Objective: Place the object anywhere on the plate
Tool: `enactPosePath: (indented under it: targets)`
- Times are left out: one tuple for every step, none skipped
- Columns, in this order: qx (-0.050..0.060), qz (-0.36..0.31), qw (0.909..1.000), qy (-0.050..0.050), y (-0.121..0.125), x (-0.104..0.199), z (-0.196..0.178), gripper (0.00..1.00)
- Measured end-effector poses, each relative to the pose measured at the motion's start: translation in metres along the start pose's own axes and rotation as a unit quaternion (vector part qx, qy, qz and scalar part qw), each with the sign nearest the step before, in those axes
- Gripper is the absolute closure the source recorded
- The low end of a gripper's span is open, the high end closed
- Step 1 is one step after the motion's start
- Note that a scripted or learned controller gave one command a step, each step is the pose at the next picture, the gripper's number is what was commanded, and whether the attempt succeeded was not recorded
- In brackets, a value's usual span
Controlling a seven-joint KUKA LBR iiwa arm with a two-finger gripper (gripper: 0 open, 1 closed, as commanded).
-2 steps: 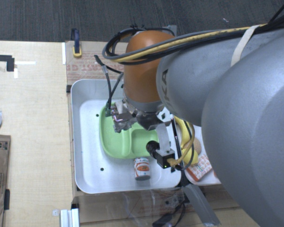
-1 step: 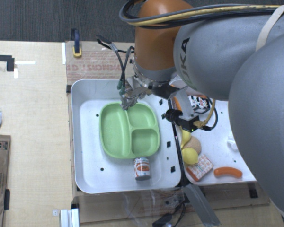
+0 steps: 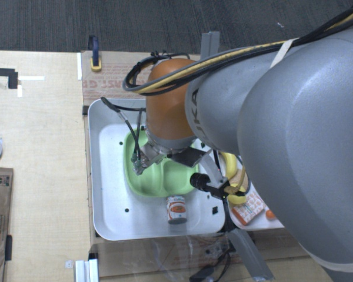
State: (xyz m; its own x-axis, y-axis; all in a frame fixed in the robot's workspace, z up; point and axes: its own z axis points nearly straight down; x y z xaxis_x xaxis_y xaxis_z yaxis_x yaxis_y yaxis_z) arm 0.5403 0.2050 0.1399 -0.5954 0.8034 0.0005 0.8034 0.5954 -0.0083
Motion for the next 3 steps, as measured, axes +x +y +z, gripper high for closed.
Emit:
enactPosePath:
  targets:
    - [0.001,0.085,0.9964,0.000,-0.066,0.016,-0.048,1.00]
    - [-0.001,-0.035,0.9994,-0.001,-0.011,-0.029,-0.106,1.00]
    - [0.000,-0.114,0.9935,0.000,-0.006,0.025,-0.001,1.00]
